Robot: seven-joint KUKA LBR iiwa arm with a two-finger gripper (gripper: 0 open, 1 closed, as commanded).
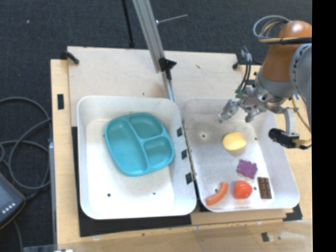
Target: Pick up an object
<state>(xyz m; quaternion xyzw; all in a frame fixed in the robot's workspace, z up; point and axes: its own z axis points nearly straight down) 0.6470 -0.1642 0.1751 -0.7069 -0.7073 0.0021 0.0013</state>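
My gripper (237, 114) hangs open over the far part of the right bin (207, 151), with nothing between its fingers. Just below it lies a pale yellow lemon-like object (234, 141). Nearer the front of that bin lie a purple piece (247, 168), a red tomato-like ball (242, 189), an orange carrot-like piece (217, 193) and a small brown bar (264, 187).
A teal divided plate (139, 143) lies in the left bin (92, 156). A slanted metal pole (152, 33) rises from behind the two bins. The bench's back board (105, 72) lies beyond them.
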